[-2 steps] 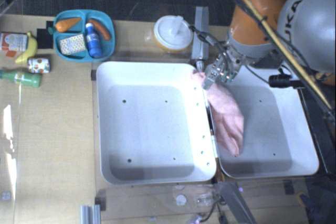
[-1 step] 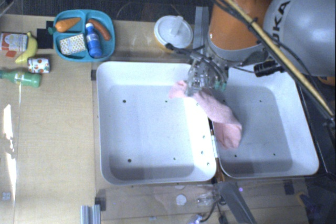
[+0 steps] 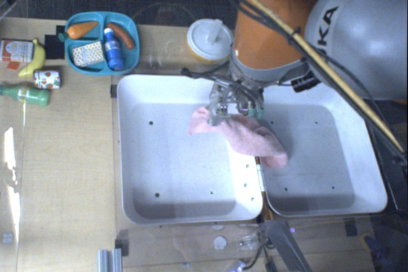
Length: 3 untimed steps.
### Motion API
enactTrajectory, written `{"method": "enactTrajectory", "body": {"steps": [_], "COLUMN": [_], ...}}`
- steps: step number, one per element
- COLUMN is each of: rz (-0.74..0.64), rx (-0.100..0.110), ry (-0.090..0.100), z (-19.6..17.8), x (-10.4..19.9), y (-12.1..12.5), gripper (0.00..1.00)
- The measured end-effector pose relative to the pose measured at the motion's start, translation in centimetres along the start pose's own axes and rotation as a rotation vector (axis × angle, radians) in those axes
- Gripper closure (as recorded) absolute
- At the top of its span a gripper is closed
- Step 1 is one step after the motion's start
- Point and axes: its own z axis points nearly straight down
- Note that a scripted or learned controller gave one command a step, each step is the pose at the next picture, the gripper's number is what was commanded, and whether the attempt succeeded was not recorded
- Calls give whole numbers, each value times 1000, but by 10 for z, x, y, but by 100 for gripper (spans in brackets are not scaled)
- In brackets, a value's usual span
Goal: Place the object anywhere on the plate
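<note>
Off to the left on the worktop (image 3: 64,169) sits a blue divided plate (image 3: 102,41) with toy food. In the middle, a pink cloth (image 3: 245,137) drapes across the seam from the left bin (image 3: 153,200) into the right bin (image 3: 331,197). The end effector (image 3: 233,105) pinches the cloth's upper edge.
</note>
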Motion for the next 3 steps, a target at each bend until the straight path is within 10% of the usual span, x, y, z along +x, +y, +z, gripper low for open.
{"method": "enactTrajectory", "body": {"steps": [2,3], "rz": [-2,-2], "rx": [0,0], "ry": [2,2], "z": [13,13], "x": [46,46], "y": [88,88], "gripper": [100,0]}}
